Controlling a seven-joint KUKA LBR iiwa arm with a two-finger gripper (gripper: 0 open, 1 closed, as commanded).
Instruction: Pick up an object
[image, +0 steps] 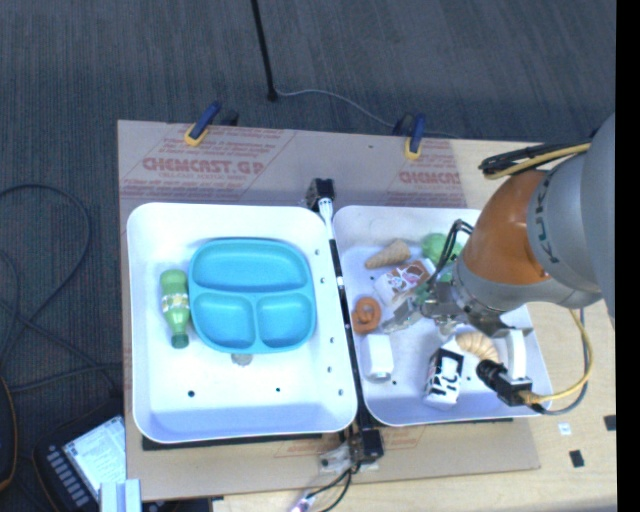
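1. I hung low over the right bin (540, 385), my jaws (418, 305) down among the clutter in its middle; whether they stood wide or narrow I could not tell, as my own wrist hid most of them.
2. The things I might take lay close round me: a brown ring-shaped piece (366, 314) just beside the divider, a tan cone-shaped piece (389, 255) toward the far wall, a green item (434, 245) next to it, a small white block (379, 356) nearer the front, and a black-and-white carton (446, 377) by the front wall.
3. I judged the step to be the reach or the closing: nothing was visibly between my jaws, so the pick was not yet made.
4. The next move, as I judged it, called for closing on one piece alone and lifting straight up, clear of its neighbours.
5. The left bin (150, 395) held a blue divided tray (252, 295) and a green bottle (175, 307) beside it.
6. Red print on the cardboard (150, 150) covering the tabletop seemed to read "CHEMCAST GP"; the carton's marks were too small to read.
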